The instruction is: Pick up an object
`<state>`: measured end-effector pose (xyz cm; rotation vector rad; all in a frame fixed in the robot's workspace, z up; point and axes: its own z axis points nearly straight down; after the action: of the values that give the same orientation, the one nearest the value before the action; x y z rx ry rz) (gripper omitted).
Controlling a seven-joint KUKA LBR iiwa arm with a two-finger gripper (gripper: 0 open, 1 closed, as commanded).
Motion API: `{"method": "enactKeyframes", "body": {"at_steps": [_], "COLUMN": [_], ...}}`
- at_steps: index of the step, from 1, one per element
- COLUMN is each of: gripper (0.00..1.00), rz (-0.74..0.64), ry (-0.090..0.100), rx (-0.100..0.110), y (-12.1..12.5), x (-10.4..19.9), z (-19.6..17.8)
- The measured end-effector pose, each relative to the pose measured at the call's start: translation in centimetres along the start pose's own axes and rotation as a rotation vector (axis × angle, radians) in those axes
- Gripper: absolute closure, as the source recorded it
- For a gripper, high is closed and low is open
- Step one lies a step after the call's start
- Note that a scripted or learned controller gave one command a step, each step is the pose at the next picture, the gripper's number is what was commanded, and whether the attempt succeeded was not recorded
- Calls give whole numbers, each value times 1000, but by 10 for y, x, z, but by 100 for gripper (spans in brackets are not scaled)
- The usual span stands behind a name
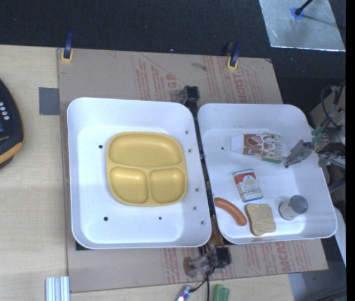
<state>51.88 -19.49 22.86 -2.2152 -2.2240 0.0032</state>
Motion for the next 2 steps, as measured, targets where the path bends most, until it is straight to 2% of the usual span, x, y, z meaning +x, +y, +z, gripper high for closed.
{"method": "enactKeyframes", "body": {"at_steps": [1, 2], "gripper": [0, 0], "rz": [-1, -3], "ry": [0, -1], "rx": [1, 0], "y": [-28, 33], "x": [50, 92], "z": [117, 135]}}
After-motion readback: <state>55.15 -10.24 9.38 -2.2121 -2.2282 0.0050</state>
